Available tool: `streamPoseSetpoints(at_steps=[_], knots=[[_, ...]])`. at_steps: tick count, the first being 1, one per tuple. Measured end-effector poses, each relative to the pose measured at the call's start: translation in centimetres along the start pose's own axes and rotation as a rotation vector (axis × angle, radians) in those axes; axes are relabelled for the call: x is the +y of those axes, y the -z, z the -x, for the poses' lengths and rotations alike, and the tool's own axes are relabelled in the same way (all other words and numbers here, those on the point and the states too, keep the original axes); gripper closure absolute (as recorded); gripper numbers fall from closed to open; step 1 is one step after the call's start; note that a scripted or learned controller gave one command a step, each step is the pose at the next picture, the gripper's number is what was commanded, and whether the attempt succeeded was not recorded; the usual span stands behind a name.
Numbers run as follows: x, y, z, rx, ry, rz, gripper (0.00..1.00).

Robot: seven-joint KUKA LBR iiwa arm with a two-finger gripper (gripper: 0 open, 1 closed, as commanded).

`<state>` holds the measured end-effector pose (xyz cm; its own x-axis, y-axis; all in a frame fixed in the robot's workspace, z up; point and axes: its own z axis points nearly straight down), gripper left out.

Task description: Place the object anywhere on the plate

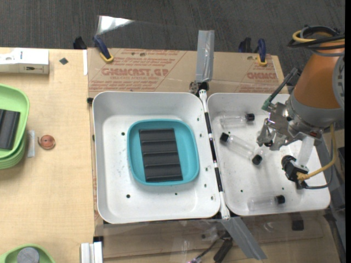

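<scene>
1. The arm (pixel 321 86) reaches in from the right, and its gripper (pixel 272 136) hovers low over the right bin (pixel 307 199), just beside a clear tube (pixel 240 147) with dark caps.
2. Whether the fingers are apart or together, I cannot tell; they are too small and dark against the wrist from up here.
3. The task's things are here: that tube lies slantwise in the middle of the right bin, a second tube (pixel 237 120) sits near the bin's top wall, and a third (pixel 265 203) lies near its lower edge.
4. No tube is visibly held, so I judge we are at the pick, with the placing not yet done.
5. To do this well, come straight down across the tube's narrow body rather than its length; it looks smooth and likely to roll.
6. Then lift clear of the wall between the bins and carry it left.
7. The target is the teal plate (pixel 135 149) in the left bin (pixel 112 196), already bearing a ridged black block (pixel 160 154); the bare rim leaves little room.
8. The wooden bench (pixel 55 201) holds a green tray (pixel 13 106) at far left, with cardboard (pixel 142 73) behind the bins.
</scene>
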<state>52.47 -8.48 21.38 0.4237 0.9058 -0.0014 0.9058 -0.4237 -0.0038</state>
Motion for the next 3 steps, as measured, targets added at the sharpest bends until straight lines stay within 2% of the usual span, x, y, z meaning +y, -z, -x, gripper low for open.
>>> streamPoseSetpoints(at_steps=[1,2,3], knots=[[-2.3,-2.4,-5.5,-0.002,0.154,-0.001,1.0],[-8.2,-2.4,-12.1,-0.002,0.242,0.0,1.0],[-8.2,-2.4,-12.1,-0.002,0.241,0.0,0.0]])
